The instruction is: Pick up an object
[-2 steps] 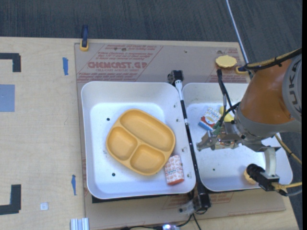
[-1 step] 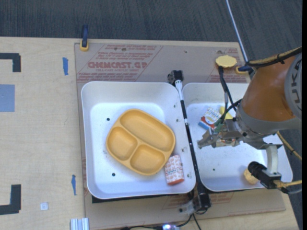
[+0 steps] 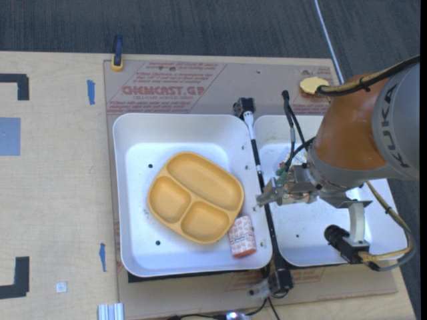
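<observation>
Yellow three-part plate [image 3: 195, 197] and small pink packet [image 3: 242, 237] in left bin [image 3: 127, 179].

One fixed camera looks down at a slant on the bench [image 3: 53, 179], taking in both bins [image 3: 127, 179]; arm [image 3: 360, 139] enters from the right.

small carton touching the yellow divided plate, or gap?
Cannot tell. In the camera view the small carton sits right at the yellow divided plate's lower right rim in the left bin; no gap or contact shows plainly.

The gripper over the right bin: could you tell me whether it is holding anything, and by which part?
It cannot be told. The gripper hangs at the right bin's left edge with the arm above it.
</observation>
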You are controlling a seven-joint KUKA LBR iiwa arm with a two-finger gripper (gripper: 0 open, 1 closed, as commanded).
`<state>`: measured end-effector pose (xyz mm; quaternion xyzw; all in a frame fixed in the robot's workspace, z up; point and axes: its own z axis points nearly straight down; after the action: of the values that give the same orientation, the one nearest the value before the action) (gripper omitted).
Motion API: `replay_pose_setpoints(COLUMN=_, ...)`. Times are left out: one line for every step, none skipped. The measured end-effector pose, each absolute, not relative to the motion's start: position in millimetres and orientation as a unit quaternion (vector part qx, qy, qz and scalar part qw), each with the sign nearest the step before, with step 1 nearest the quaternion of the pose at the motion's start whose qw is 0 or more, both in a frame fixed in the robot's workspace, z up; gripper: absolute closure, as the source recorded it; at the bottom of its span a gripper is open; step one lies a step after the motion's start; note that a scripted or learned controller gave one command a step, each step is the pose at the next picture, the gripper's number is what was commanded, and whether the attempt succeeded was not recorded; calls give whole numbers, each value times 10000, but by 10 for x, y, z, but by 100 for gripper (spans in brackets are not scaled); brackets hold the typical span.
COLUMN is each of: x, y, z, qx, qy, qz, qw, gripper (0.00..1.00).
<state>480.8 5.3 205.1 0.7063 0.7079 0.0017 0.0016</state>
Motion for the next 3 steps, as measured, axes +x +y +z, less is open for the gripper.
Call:
replay_pose_setpoints(x=4802, y=-373, z=2083, qx=7069, qy=7073, qz=8, qw=18, gripper=100)
replay_pose_setpoints(x=4791, y=-18, z=1850, qx=7067, qy=7075, qz=-5, qw=-13, gripper=100)
replay_pose_setpoints(x=4793, y=-574, z=1846, qx=7073, qy=7069, qz=-3, qw=4, gripper=100)
